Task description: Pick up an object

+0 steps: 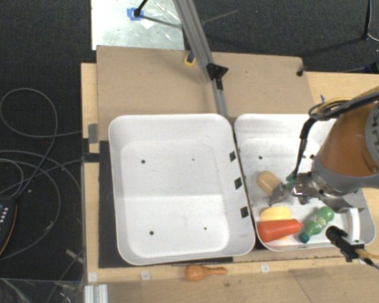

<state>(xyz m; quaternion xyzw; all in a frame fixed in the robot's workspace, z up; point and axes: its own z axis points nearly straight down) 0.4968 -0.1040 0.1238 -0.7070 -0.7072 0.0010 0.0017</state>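
Grey jaws (279,193) low in right bin (271,134), beside tan block (267,182); cannot tell whether apart.

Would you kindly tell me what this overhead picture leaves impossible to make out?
- Gripper: too small and dark in the camera view to judge its state.
- Right white bin: its far right part is hidden under the grey-and-orange arm.
- Green plastic bottle: too small to read any label.

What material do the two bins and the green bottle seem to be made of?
Bins, left and right: likely moulded white plastic, matte, with rounded rims. Green bottle: probably glossy plastic, judging by its small bright highlights; too small to be sure.
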